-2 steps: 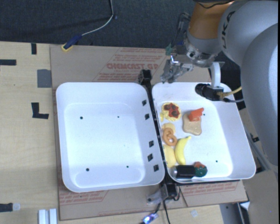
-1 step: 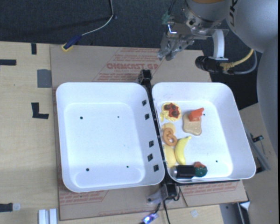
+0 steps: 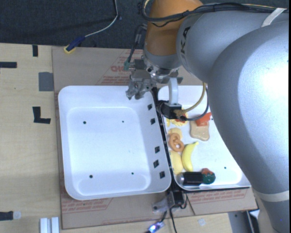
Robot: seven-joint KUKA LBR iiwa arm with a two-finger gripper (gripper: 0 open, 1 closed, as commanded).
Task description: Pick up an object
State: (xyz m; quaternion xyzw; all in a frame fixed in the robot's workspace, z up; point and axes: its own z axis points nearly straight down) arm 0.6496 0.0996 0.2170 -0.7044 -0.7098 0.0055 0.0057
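We see the two-finger metal gripper [image 3: 136, 92] just above the centre of the frame, hanging over the upper right corner of the left shallow white plastic bin [image 3: 106, 144]. Whether it is wide, narrow or closed we cannot tell, because it is small and partly lost against the bin rim; nothing is visibly between its tips. Above it sits the orange band [image 3: 165, 25] of the wrist, and from there the big grey arm [image 3: 242, 96] sweeps down the right side of the frame, covering much of the right shallow white plastic bin [image 3: 223, 176].

The things to pick all lie in the visible left strip of that right bin. Near the top of the strip we see a tan, slice-shaped piece with a red edge [image 3: 202, 128]. Below and to its left is a small orange ring-shaped piece [image 3: 175, 142], touching or just beside a yellow banana-shaped toy [image 3: 187, 157] that curves downward. At the lower end lies a dark cylindrical object [image 3: 192, 178], with a small green and red piece [image 3: 208, 176] just to its right.

Both bins rest on a brown cardboard sheet [image 3: 87, 67] on the pale bench, and a thin cable with a blue and yellow end [image 3: 74, 44] runs across the upper left.
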